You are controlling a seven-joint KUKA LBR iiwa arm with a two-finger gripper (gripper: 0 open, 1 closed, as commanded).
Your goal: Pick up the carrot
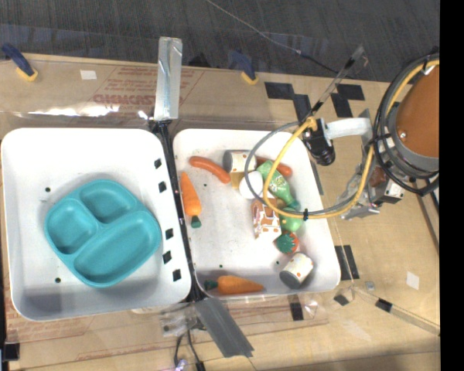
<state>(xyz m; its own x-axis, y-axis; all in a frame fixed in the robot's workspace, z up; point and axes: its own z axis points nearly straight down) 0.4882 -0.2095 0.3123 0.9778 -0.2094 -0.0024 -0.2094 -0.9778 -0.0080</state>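
Two carrots lie in the right bin [317, 207]. One carrot [189, 194] rests along the left wall, its green tip toward the front. The other carrot [238, 286] lies flat against the front wall. My gripper [375, 185] hangs at the right, outside the right bin and over the bench, well apart from both carrots. A yellow cable loops from it over the bin's middle. Nothing shows in its grasp.
A teal divided plate [100, 230] lies in the left bin [23, 161]. Around the carrots are a red-orange sausage-shaped thing [209, 168], a green bottle [280, 185], a small carton [264, 219], a white cup [297, 270], a grey can [236, 161] and a strawberry-like toy [286, 243].
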